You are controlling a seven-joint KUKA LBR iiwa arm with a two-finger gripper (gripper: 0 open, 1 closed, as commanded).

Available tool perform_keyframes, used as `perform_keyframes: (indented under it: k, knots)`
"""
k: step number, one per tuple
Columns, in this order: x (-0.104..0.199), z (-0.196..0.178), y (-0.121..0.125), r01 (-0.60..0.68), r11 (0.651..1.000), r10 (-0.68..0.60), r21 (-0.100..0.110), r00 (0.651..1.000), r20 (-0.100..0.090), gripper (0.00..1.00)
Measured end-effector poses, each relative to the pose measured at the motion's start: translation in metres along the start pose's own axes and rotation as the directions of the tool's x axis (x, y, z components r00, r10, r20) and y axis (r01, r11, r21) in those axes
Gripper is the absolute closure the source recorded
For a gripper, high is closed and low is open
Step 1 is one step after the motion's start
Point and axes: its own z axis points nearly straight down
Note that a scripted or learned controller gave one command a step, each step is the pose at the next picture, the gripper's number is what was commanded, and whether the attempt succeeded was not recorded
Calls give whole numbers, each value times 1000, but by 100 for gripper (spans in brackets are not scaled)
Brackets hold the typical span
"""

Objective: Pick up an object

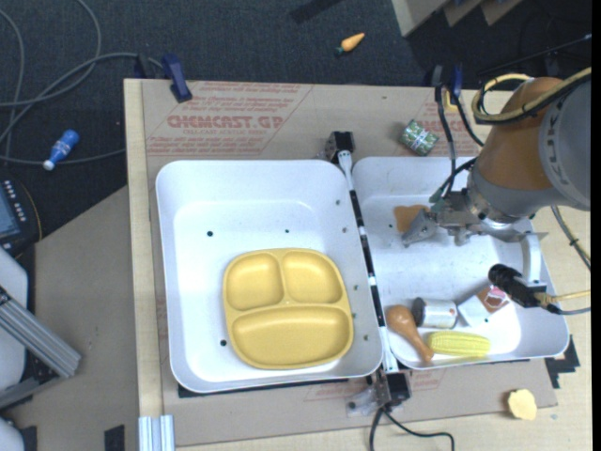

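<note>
- The arm is reaching in from the right, and the tool is hanging low over the far half of the right bin.
- The tool is sitting just beside a small brown piece, probably the pick target. Contact is too unclear to call.
- Whether the tool is open or closed cannot be told from this angle.
- Other candidates are crowding the bin's near edge: a corn cob, a brown pear-shaped toy and a silver can. Being clustered, they are likely harder to single out.
- A yellow divided plate is lying flat in the left bin, well apart.
- Nothing is looking lifted, so the grasp is judged not yet made.
</note>
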Motion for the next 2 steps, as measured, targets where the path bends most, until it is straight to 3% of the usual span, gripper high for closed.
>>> perform_keyframes:
  k: [1,2]
  knots:
    - [17,27,53,4,1000,-4,-5,1000,2,0]
    - [16,14,53,2,1000,-2,-8,1000,2,100]
